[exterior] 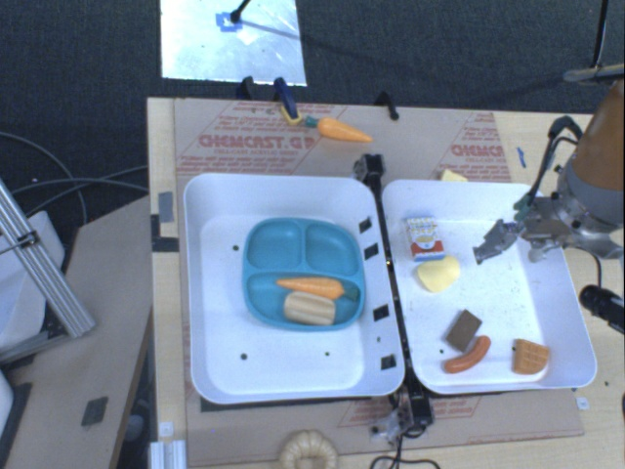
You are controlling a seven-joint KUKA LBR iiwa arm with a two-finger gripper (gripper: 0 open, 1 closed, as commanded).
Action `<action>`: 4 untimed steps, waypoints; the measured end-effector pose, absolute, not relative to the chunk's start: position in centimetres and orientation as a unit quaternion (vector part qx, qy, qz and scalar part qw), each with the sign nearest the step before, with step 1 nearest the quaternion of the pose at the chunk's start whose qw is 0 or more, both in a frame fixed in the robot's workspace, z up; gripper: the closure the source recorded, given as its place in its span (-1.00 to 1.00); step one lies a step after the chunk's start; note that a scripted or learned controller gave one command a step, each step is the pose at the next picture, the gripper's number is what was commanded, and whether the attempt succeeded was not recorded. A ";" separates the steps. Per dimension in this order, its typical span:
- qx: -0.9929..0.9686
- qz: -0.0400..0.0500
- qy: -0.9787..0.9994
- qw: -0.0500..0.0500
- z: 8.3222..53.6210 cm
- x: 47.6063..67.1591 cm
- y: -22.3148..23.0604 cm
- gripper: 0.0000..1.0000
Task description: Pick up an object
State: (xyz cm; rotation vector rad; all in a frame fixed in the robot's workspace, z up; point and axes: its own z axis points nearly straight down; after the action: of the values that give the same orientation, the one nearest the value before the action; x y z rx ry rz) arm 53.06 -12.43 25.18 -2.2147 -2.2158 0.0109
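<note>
My jaws hang over the right bin, upper middle, spread apart with nothing between them. One grey finger juts left, toward a yellow heart-shaped piece that lies near it but apart. Just above that piece I see a small carton, red and white. Lower in the same bin: a brown block, a sausage touching its lower edge, a waffle piece near the right corner. Left bin holds a blue divided plate; a carrot and a bread roll sit in its lower compartment. On the desk behind the bins, another carrot.
</note>
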 end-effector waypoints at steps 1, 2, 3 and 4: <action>-0.706 -0.001 -0.708 -0.001 25.8 53.3 -12.4 -1.00; -0.706 0.001 -0.708 0.001 19.9 54.0 -12.1 -1.00; -0.707 0.000 -0.707 0.001 15.6 53.7 -12.5 -1.00; -0.707 0.001 -0.707 0.001 11.2 53.2 -13.0 -1.00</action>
State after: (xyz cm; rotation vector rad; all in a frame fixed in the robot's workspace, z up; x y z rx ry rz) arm 53.23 -12.98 11.20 -2.2191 -2.2205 0.0017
